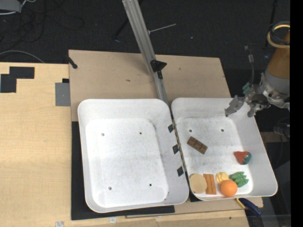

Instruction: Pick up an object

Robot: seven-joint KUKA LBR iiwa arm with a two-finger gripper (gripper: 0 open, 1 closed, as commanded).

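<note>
The right white bin (213, 109) holds several small objects. A brown chocolate-like bar (197, 145) lies near its middle. A red and green piece (242, 157) sits by the right wall. Along the front edge lie a tan round piece (198, 183), a toast-like slab (210, 184), a yellow piece (221, 176), an orange ball (228, 188) and a green piece (239, 178). My gripper (242, 106) hangs over the bin's far right corner, well away from all of them, its fingers spread open with nothing between them.
The left white bin (94, 109) stands beside the right one, joined by black clips. A slanted aluminium bar (143, 40) rises behind the bins. A wooden bench top (33, 126) lies to the left. A yellow and blue item (246, 204) lies just outside the right bin's front edge.
</note>
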